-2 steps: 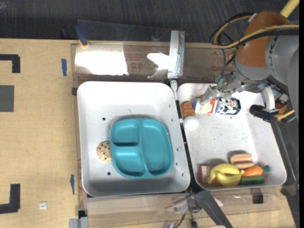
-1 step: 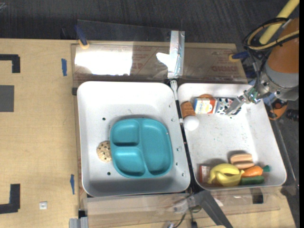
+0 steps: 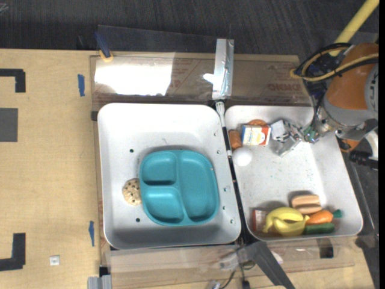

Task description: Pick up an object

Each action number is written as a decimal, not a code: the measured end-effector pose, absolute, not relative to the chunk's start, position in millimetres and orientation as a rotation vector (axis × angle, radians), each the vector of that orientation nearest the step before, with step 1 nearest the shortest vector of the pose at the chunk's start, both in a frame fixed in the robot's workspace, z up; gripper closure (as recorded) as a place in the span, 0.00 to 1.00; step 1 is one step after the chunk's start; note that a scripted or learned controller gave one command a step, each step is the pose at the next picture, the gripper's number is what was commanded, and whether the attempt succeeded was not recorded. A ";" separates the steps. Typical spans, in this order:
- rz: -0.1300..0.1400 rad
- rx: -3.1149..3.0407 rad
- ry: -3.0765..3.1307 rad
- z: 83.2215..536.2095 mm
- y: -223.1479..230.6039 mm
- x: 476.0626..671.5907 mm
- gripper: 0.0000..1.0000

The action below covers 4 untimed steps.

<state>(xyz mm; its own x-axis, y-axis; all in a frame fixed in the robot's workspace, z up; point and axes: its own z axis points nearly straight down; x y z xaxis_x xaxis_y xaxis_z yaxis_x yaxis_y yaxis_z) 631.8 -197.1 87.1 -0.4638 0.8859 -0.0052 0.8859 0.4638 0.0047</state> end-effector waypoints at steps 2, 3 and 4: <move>0.002 1.883 2.520 125.2 -220.9 502.9 0.00; 0.004 1.850 2.534 86.9 -160.9 481.1 0.00; 0.009 1.846 2.526 98.7 -161.4 483.8 1.00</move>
<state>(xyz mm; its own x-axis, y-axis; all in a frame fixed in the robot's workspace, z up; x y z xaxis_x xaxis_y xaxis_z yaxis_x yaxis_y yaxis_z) 483.8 -161.4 98.7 -0.3033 0.9529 -0.0070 0.9528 0.3034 0.0123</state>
